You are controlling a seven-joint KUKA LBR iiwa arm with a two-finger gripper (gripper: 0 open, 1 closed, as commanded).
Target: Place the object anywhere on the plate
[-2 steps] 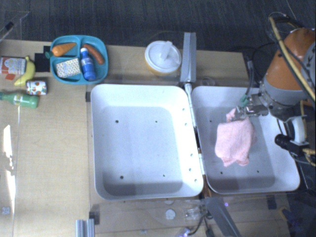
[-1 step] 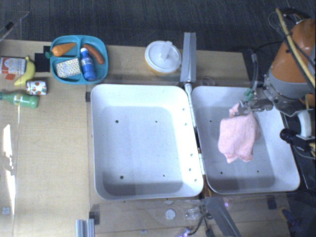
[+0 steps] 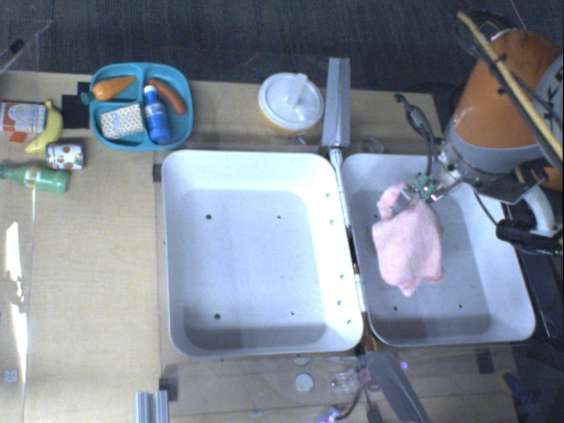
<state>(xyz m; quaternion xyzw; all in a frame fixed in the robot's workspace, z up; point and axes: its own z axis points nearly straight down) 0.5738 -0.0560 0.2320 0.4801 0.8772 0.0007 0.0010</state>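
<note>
Claw (image 3: 425,186): at upper edge of pink cloth (image 3: 407,243), over right bin (image 3: 502,311); whether apart or together cannot be told. Pink cloth: crumpled, lying in right bin, left of centre, upper tip touching claw. Left bin (image 3: 256,254): white, beside right bin. Blue divided tray (image 3: 141,104): on table (image 3: 79,280), upper left, holding toy foods. White lidded cup (image 3: 291,101): behind left bin. Banana (image 3: 46,129), small can (image 3: 64,156), green bottle (image 3: 35,177): near table's left edge.

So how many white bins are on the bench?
2. The left bin sits mid-bench; the right bin is beside it and holds a pink cloth, with the gripper over the cloth's top edge.
</note>
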